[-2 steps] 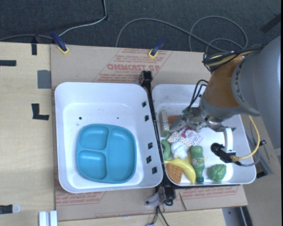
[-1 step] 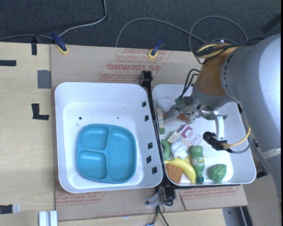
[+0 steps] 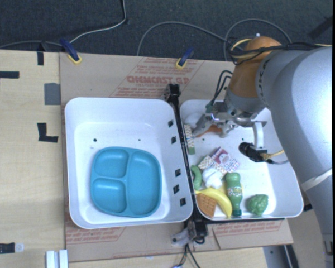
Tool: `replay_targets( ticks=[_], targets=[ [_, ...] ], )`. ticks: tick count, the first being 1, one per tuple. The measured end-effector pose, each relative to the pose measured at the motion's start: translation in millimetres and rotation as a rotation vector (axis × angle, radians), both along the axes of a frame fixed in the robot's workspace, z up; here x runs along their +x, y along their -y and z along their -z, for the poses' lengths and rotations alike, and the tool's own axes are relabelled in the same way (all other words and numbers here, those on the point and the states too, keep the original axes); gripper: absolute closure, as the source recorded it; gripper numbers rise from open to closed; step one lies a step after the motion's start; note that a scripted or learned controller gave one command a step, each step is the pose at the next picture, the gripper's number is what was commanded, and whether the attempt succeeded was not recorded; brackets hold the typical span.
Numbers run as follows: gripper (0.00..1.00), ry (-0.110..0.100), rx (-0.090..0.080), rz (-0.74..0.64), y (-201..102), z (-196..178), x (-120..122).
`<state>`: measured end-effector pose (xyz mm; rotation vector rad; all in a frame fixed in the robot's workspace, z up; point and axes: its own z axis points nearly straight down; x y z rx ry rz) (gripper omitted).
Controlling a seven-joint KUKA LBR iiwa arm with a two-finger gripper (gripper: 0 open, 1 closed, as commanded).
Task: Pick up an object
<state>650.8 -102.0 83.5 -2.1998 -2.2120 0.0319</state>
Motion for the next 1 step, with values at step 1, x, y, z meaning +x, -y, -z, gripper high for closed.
replay_targets(
  ticks=[1],
  targets=[
    [0.00,-0.026,0.004,-0.002,3.5,3.0,7.2]
  ],
)
